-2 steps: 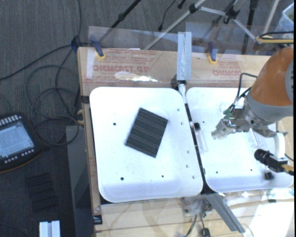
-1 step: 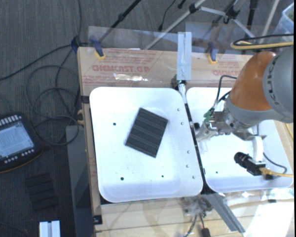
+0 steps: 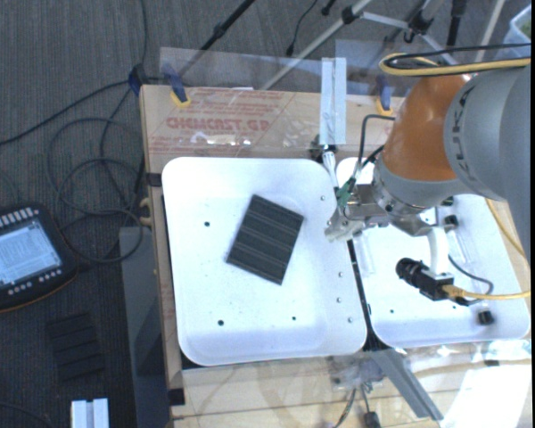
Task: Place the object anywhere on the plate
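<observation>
A dark ribbed rectangular plate lies flat and slightly turned in the middle of the left white bin. My gripper hangs over the seam between the two bins, just right of the plate and apart from it. The grey arm with its orange band covers much of the right bin from above. A small greenish patch shows at the gripper's upper side; I cannot make out what it is. I cannot pick out the object to be placed.
A black cylindrical fitting with a yellow cable hangs from the arm over the right bin. A clear upright post stands behind the bins' seam. A pendant lies on the floor at left.
</observation>
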You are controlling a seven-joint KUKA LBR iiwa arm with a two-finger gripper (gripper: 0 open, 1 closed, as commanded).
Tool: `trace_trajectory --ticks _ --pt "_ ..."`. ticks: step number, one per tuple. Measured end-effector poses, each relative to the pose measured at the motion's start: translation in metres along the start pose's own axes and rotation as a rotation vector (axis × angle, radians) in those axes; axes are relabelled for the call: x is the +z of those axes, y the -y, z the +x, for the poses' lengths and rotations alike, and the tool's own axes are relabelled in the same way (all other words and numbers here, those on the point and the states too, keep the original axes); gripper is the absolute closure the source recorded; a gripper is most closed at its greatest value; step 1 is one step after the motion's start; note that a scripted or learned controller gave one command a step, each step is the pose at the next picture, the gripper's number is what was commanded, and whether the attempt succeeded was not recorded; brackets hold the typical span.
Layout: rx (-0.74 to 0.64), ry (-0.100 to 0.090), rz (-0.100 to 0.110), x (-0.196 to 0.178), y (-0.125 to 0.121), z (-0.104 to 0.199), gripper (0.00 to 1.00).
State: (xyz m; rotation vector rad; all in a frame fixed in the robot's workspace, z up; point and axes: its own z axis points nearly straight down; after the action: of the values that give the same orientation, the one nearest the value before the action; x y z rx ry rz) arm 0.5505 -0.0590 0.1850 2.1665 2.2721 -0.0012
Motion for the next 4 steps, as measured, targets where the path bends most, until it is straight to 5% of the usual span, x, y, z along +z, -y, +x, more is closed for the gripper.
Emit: trace_trajectory --ticks 1,2,3,4 --pt "0.0 0.0 0.004 0.002 0.001 0.0 0.0" --pt "0.112 -0.001 0.005 0.003 -0.035 0.055 0.0" --pt "0.066 0.001 0.004 0.003 -0.094 0.091 0.0" --pt "0.097 0.001 0.004 0.002 -0.125 0.15 0.0"
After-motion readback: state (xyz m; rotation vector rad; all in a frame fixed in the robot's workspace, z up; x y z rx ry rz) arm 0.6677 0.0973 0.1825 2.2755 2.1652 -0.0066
